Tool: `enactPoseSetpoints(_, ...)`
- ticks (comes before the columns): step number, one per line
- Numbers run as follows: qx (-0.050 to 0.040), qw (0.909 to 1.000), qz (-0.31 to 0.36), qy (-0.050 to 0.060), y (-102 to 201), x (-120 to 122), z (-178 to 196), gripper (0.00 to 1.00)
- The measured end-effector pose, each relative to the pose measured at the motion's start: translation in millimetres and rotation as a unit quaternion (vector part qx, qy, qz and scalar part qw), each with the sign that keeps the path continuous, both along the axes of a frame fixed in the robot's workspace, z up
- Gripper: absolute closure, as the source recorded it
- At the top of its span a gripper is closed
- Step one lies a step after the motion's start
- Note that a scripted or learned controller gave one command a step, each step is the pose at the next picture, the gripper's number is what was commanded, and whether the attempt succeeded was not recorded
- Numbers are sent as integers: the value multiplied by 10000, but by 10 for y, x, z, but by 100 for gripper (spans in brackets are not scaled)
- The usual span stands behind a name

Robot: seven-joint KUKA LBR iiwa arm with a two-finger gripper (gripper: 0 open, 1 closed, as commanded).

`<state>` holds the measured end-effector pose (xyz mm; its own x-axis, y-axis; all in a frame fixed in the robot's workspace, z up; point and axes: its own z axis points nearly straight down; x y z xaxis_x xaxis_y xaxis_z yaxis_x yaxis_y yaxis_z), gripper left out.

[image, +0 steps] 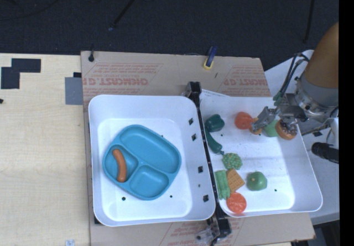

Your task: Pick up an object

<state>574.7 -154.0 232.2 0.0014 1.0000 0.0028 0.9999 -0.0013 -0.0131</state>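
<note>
Gripper (pixel 271 123) sits low in the right bin (pixel 310 184), crowded against a green piece (pixel 270 129) beside an orange-red ball (pixel 243 120); too blurred to tell whether it has closed on anything. Likely mid-grasp, nothing lifted yet; raising remains.

The grey arm (pixel 323 71) reaches in from the right, wrist bent downward.

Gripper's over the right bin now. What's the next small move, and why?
Probably lower the gripper a little onto the light green piece beneath it. It sits at the right bin's far end beside the red-orange ball, and I can't see anything between its jaws.
</note>
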Motion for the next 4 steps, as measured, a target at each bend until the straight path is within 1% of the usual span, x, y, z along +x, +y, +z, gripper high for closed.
enactPoseSetpoints(1, -11, 10000, 8, -59, -3, 24, 62, 0)
enactPoseSetpoints(2, -6, 10000, 11, -31, -7, 97, -418, 0)
enactPoseSetpoints(3, -5, 10000, 10, -32, -17, 84, -860, 0)
enactPoseSetpoints(4, -3, 10000, 7, -31, 11, 74, -1396, 0)
